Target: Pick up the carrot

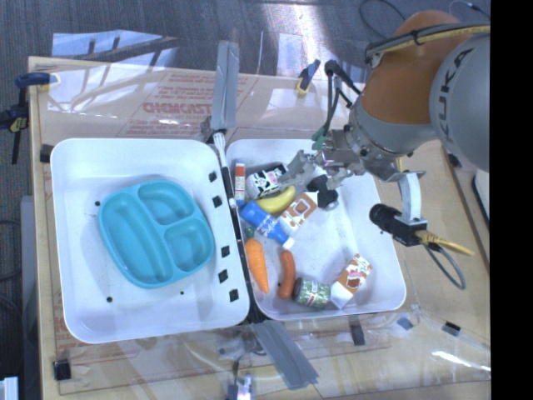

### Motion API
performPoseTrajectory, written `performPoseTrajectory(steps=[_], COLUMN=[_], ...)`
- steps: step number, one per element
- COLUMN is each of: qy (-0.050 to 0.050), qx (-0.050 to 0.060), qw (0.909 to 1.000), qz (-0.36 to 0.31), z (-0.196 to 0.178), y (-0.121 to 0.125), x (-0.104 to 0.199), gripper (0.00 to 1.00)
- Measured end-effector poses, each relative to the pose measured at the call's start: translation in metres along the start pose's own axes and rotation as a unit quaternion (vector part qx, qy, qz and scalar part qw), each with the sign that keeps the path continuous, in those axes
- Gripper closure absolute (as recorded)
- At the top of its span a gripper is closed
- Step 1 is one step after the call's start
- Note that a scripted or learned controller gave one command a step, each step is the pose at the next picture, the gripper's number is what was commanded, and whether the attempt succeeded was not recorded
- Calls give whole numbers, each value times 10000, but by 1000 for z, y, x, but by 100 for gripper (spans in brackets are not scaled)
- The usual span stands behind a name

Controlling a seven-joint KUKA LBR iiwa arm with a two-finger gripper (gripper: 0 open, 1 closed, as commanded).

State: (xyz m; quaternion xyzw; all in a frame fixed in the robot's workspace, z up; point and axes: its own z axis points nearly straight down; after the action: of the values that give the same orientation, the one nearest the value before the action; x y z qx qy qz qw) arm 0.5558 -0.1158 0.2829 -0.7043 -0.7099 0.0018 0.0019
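An orange carrot (256,266) lies along the left wall of the right bin (385,257), pointing toward the front. A reddish sausage (286,273) lies right beside it. My gripper (312,176) hangs over the back of the right bin, above the banana (277,200) and a small carton (300,209). It is well behind the carrot and apart from it. Its dark fingers blend with the objects below.
The left bin (75,223) holds a blue divided plate (156,232). The right bin also has a blue bottle (265,222), a green can (312,293), a small carton (352,278) and a black-and-white item (268,178). A black divider strip (225,240) runs between the bins.
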Motion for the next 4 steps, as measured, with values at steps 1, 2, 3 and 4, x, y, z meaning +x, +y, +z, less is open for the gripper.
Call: performPoseTrajectory(steps=[1,2,3,4], qy=[1,-136,-160,-130], qx=[4,-217,-205,-123], qw=[9999,9992,9955,9641], qz=[-128,-319,-915,-2648], z=[149,180,180,185], y=[-29,-69,-70,-73], x=[-9,8,6,-5], gripper=[0,0,0,0])
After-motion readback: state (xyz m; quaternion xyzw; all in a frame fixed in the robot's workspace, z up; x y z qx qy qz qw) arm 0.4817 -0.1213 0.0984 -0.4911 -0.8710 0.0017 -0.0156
